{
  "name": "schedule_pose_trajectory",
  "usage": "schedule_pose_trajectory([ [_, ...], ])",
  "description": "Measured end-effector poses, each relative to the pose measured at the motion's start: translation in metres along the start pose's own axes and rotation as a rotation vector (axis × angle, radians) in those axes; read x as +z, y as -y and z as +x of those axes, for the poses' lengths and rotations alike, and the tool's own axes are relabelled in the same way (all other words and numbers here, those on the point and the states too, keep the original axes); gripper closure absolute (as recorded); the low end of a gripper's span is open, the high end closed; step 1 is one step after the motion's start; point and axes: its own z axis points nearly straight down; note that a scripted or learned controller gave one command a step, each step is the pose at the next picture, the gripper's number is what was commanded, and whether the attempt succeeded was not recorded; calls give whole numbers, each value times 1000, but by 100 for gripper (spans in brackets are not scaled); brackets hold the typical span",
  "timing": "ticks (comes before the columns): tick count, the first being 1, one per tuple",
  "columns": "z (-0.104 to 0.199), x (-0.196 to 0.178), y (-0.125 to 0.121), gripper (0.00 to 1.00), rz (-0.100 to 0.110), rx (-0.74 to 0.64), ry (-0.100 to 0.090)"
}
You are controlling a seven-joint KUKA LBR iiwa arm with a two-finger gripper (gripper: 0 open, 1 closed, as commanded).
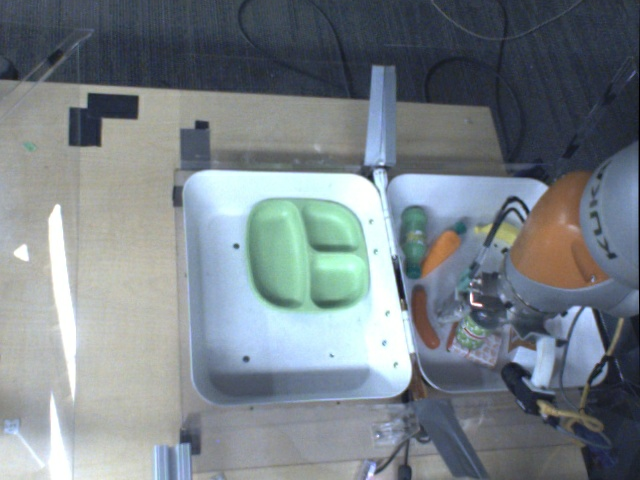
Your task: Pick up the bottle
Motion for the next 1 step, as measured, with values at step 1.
schedule_pose_trajectory([
  [1, 61, -84, -19, 100, 3, -206, 0],
])
